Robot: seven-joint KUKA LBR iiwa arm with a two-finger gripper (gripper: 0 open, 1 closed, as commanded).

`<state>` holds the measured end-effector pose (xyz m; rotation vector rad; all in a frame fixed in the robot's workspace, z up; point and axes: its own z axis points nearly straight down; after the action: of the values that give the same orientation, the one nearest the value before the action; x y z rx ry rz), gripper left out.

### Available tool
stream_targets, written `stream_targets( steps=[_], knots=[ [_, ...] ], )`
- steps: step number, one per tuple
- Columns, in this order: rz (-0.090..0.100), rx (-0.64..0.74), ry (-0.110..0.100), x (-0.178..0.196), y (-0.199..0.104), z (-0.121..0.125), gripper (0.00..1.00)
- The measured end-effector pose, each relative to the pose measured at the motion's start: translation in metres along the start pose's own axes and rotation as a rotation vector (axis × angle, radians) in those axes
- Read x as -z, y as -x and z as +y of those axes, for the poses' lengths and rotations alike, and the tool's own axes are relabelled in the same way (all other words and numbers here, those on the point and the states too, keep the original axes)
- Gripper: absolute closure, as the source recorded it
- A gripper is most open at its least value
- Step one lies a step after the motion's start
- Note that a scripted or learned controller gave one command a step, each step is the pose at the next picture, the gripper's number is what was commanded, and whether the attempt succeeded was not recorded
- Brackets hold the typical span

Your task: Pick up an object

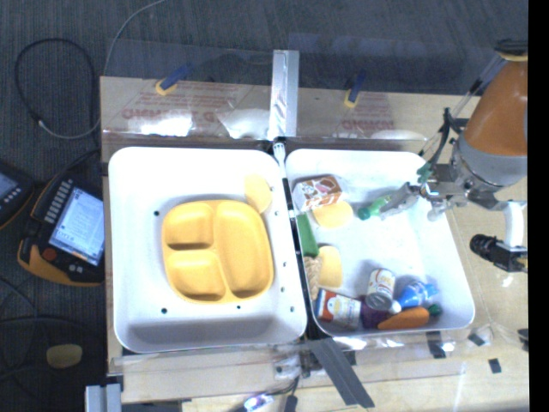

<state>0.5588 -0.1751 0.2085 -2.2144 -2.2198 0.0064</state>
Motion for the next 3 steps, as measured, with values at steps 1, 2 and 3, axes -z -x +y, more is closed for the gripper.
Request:
stream_targets(
  steps=[1,2,3],
  knots=[
    [-0.003,0.052,0.003,-0.117,-0.002,0.04,0.0],
    [-0.011,-0.017,0.001,-0.12,-0.058,0.093,0.0],
    [-0.002,-0.027,-0.01,-0.084,-0.028,0.107,0.0]
  ],
)
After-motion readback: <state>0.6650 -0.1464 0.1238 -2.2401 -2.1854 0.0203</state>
